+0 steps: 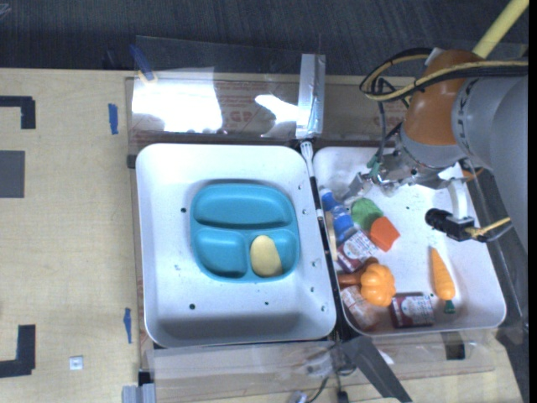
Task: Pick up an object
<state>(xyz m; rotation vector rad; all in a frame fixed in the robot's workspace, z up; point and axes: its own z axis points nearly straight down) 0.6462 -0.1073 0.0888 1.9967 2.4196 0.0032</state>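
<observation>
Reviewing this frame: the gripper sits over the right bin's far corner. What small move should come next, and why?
Probably a short descent toward the green object. The gripper hangs above the right bin, at its far left part, with nothing seen between its fingers. The green object lies just beside and below it in the view, nearer than the orange carrot or the small pumpkin.

Blue divided tray carries a yellow lemon; both bins white; orange carrot, orange pumpkin, green pepper.
</observation>
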